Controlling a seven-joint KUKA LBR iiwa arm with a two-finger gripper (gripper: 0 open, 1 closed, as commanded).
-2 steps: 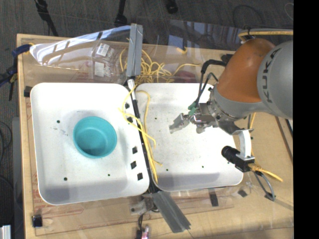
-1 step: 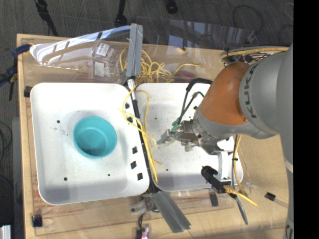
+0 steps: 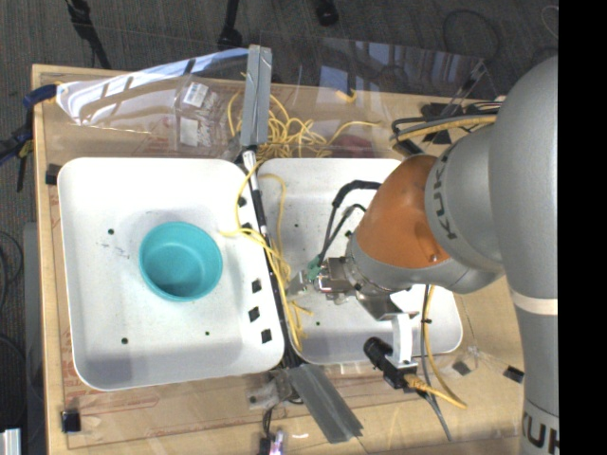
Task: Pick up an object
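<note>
A teal bowl [image 3: 181, 260] sits upright near the middle of the left bin [image 3: 104, 349]. My gripper [image 3: 318, 278] reaches down into the right bin [image 3: 303, 192], close to its left wall, with the orange band of the wrist right above it. The arm's bulk covers most of the right bin's floor, so whatever lies beneath it is hidden. A small green spot shows at the gripper's tip, too small to identify.
Yellow cables [image 3: 285, 136] lie tangled behind the bins and trail down the divider between them. A clear plastic sheet [image 3: 152, 98] stands at the back left. The wooden bench edge [image 3: 43, 254] runs along the left.
</note>
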